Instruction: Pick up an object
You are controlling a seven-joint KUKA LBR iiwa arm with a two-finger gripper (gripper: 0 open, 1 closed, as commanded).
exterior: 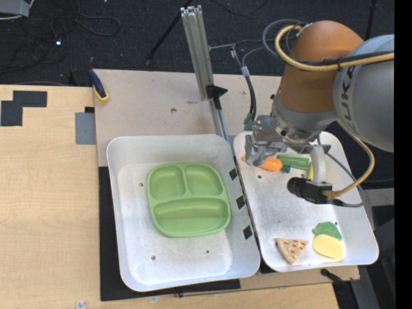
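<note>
- Dark floor with loose cables is seen behind a pale wooden worktop [45, 192], on which two shallow white bins sit side by side.
- An orange carrot-like toy [273, 165] is taken as the likely thing to be picked; it lies at the far end of the right bin [283, 214], touching a green piece [295, 163] just beside it.
- The pincer [259, 152] is seen low over that far end, directly at the orange toy, with the grey fingers standing just to the toy's left.
- Whether the fingers are spread or closed cannot be told, since the wrist and cabling mask them; no object is shown between them, so no hold is claimed.
- The step in hand is judged to be the descent or the closing on the toy, with the lift not yet done.
- For the next move, a firm closing across the toy's narrow body is called for, then a straight rise clear of the bin wall; a slip is judged possible because the toy is small and rounded.
- Further out in the same bin, a pizza-slice toy [291, 249] and a yellow fruit with green leaves [328, 242] lie near the front edge, well apart from the pincer.
- A green divided plate [188, 198] rests in the left bin [129, 250].
- An upright metal post [198, 50] stands behind the bins.
</note>
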